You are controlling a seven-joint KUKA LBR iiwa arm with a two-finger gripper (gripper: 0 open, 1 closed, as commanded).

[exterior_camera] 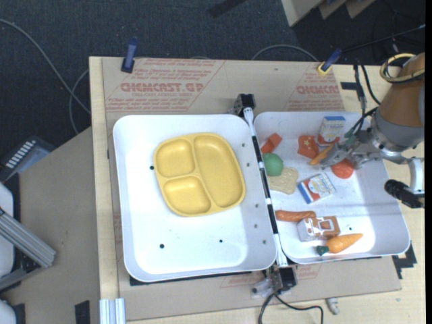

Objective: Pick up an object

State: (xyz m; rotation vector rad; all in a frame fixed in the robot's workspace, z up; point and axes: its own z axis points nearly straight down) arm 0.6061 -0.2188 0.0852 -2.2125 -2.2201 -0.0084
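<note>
1. We see the arm [403, 106] coming in from the right edge of the frame, over the upper right part of the right bin [378, 211]. The gripper [347, 152] sits low among the toys there; we can't tell its state, as its tip is hidden in clutter.
2. Edges: the right bin's top wall is just above the small carton [332, 128]; the divider btwn the bins runs down the frame's centre. The most open floor in the right bin is along its right side and lower middle.
3. The left bin [135, 201] holds a yellow divided tray [199, 174], w/ bare white floor around it, esp. at lower left.
4. Surface: both bins rest on a cardboard sheet [202, 79] w/ red print, clipped at the top w/ a blue clip [129, 55]. Dark carpet [81, 19] and cables lie beyond.
5. Toys near the gripper: an orange-red piece [308, 145], a red round piece [343, 170] and a thin orange stick [322, 155], long axis slanting upper right to lower left.
6. Others: green ball [273, 164] touching a beige biscuit-like piece [286, 179]; blue-white packet [316, 187]; sausage [295, 215], long axis left-right; carrot [343, 243], tip toward the right, green end left.
</note>
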